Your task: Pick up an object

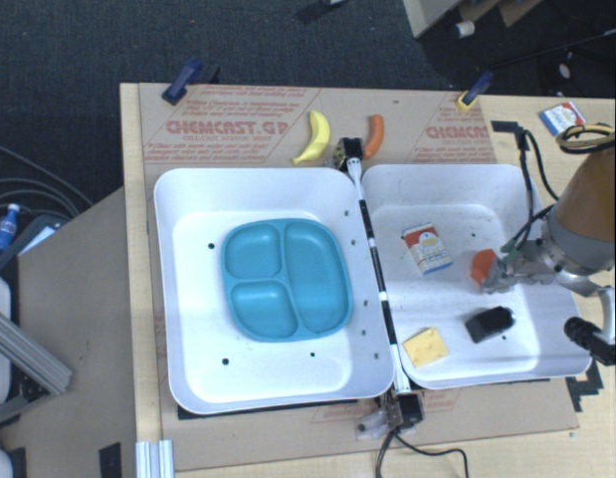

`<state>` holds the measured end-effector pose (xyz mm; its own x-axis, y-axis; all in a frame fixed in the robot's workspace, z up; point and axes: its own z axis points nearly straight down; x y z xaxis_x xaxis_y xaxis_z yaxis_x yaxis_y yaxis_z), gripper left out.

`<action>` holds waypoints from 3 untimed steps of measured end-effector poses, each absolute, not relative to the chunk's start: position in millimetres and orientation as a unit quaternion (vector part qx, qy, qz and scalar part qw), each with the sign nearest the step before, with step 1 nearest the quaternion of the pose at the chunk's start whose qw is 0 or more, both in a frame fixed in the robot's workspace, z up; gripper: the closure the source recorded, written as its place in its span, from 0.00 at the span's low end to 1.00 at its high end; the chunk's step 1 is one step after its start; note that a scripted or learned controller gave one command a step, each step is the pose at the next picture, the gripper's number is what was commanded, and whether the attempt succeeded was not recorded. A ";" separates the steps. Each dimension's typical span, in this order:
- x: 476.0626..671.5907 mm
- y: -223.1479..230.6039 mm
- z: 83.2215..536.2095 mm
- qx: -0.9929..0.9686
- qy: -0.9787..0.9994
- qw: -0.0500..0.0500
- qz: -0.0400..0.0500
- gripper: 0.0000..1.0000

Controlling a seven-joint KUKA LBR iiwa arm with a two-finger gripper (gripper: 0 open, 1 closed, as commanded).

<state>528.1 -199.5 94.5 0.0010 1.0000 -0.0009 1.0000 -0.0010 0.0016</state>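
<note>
The right bin (457,189) holds a small red, white and blue carton (427,248), an orange-red object (483,266), a black object (490,323) and a yellow wedge (425,347). My gripper (502,272) is low in this bin, right against the orange-red object's right side. The grey arm with its orange band (589,207) comes in from the right. Whether the gripper has hold of the orange-red object is hidden by the wrist.
The left bin (188,207) carries a blue divided plate (287,278). Behind the bins on the bench lie a yellow banana (312,137) and an orange carrot-like piece (373,135). Blue clamps (183,81) sit at the back edge.
</note>
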 end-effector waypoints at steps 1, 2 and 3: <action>528.1 -199.5 94.4 0.707 0.707 0.001 0.000 0.00; 528.5 -199.5 104.3 0.708 0.707 0.002 0.001 1.00; 528.4 -199.4 104.2 0.708 0.707 0.001 0.001 0.00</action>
<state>528.4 -199.4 104.2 0.0013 1.0000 -0.0014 1.0000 -0.0013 0.0028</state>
